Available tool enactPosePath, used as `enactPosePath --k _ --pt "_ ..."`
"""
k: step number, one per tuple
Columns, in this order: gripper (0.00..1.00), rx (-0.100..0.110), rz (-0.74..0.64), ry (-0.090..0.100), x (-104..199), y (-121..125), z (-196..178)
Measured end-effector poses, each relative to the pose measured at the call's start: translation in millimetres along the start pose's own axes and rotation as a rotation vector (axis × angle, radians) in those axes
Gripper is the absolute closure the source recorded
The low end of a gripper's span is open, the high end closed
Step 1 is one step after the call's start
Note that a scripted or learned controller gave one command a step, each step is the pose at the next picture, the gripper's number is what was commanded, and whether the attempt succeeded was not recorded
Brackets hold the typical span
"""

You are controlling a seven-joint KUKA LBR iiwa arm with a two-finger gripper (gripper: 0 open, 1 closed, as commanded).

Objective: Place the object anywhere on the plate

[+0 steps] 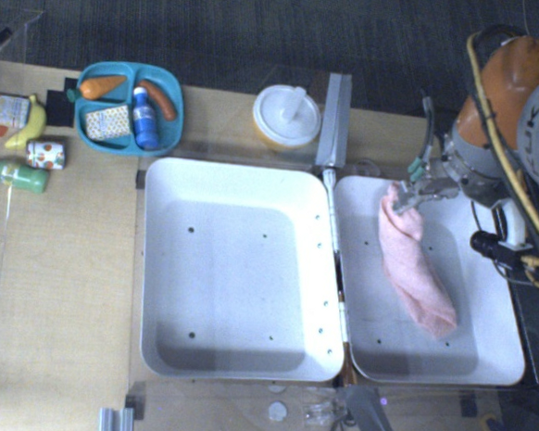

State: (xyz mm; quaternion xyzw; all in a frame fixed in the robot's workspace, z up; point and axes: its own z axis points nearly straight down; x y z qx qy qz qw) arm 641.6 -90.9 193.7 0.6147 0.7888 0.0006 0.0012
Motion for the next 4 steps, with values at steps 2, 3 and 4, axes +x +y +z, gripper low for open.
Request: enactPosePath --k 2,3,4 --pt "1.00 -0.001 -0.412 0.001 43 -2 -29" --pt "1.00 -0.002 -0.815 0.002 94 -6 -20" --pt "1.00 -0.003 -1.215 0.000 147 -3 -25"
